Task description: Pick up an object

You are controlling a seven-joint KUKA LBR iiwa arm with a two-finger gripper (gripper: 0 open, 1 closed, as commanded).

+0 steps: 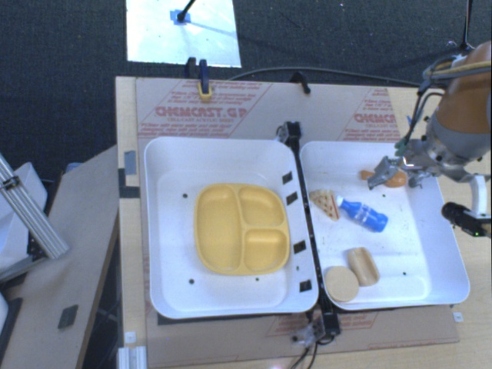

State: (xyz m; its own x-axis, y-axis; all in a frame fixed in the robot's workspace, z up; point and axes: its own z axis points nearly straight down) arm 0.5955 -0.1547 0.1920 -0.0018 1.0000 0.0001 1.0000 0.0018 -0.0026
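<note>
Progress looks early: nothing is lifted. The claw [390, 173] hangs low at the far side of the right bin [442, 283], right at a small orange object [395, 180]; whether it is open or closed I cannot tell, nor whether anything sits in it. The blue bottle [364, 214], wedge piece [326, 204], tan block [363, 266] and round disc [341, 283] lie apart. The bin's far wall crowds the orange object; mid-bin offers freer room. The left bin [169, 206] holds a yellow tray [240, 229].
</note>
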